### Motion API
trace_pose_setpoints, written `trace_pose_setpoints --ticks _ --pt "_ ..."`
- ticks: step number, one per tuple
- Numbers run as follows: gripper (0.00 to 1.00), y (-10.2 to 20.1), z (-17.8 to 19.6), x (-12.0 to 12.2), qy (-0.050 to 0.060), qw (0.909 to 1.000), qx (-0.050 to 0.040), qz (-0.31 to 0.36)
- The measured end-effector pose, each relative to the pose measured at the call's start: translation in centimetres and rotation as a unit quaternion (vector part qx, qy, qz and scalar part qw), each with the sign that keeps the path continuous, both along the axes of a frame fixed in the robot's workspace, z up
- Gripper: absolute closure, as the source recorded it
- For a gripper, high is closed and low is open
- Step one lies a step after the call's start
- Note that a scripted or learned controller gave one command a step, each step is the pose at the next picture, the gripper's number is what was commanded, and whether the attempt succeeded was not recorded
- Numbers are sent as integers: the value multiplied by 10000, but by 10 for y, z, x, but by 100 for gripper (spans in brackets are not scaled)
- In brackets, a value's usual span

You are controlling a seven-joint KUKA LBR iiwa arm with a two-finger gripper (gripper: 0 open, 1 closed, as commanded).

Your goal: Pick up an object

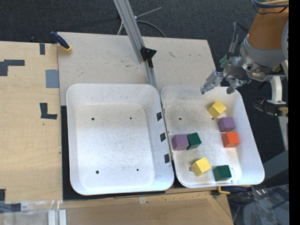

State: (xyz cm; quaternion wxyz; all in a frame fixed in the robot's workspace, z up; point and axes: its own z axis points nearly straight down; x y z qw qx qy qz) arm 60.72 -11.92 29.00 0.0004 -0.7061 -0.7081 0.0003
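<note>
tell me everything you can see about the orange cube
The orange cube is a small block with flat, matte faces and no markings, plastic or painted wood by its look. It sits flat on the floor of the right bin, near the bin's right wall, slightly rotated against the bin's edges. Its upper edge meets or nearly meets the purple cube just above it in the view. Nothing else touches it, and it looks undamaged.

Metal pole (132,28) (slanted), blue clamp (60,40)

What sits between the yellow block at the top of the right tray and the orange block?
A purple block lies between the upper yellow block and the orange block, as the camera view shows. It appears to touch the orange one.
</note>
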Motion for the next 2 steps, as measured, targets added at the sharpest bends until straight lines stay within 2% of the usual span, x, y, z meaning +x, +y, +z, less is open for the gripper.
trace_pose_setpoints --ticks 1,2 --pt "0 44 21 -10 -12 10000 7 18" --pt "0 -17 -83 -53 49 10000 -6 -35"
